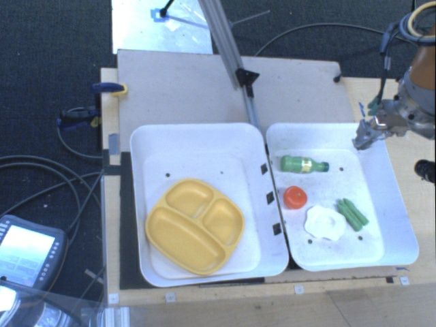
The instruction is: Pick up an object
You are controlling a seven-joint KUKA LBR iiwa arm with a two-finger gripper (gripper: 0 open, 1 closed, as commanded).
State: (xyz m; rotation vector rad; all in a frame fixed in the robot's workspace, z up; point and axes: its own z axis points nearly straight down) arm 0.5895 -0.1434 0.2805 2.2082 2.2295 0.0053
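— Right bin (pixel 392 182), contents?
— Green bottle (pixel 304 163), lying on its side near the back wall; round orange-red cap (pixel 295 197) just below; flat white irregular piece (pixel 325 223) touching green ridged item (pixel 353 213), both toward the front.
— Gripper (pixel 363 136)?
— Above the bin's back right corner, well apart from all items; grasping nothing; too blurred to tell whether spread or closed.
— Left bin (pixel 197 136)?
— Yellow three-compartment tray (pixel 195 225), glossy, rounded, tilted; bare floor along the back.
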